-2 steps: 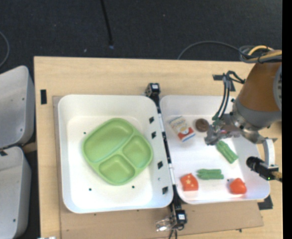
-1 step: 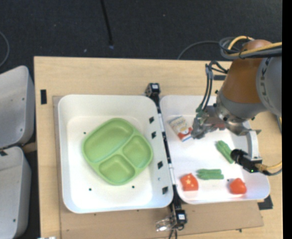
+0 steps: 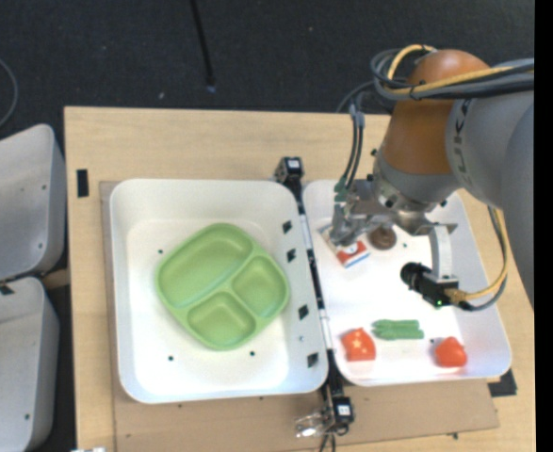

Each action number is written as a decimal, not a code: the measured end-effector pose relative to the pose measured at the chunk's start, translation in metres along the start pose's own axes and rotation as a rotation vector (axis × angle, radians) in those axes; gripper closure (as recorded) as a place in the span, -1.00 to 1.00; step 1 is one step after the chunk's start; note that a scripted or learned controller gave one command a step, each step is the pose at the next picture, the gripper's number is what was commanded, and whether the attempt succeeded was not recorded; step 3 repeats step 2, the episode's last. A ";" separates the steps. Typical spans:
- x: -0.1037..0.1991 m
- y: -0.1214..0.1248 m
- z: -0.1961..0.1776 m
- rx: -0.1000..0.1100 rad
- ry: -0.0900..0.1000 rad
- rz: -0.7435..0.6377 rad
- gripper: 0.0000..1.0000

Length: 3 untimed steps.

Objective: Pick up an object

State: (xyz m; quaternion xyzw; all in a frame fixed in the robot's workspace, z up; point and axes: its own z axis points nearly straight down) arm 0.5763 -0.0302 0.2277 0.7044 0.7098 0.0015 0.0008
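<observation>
The grey arm [image 3: 493, 121] comes in from the right side of the bench and bends downward, its wide link crossing the upper right corner. Just past that link sits the rounded orange band [image 3: 427, 111], bulging above the wrist, with dark and yellow cables looping over its top and a thin cable trailing down its left flank. Below the band the wrist narrows to a grey collar, and the gripper [image 3: 349, 226] hangs from it, pointing down and a little to the left, its metal fingers low and close together.
</observation>
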 end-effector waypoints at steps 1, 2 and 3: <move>0.056 0.019 -0.007 0.000 0.000 0.000 1.00; 0.105 0.038 -0.017 0.000 0.001 0.000 1.00; 0.105 0.038 -0.017 0.000 0.001 0.000 1.00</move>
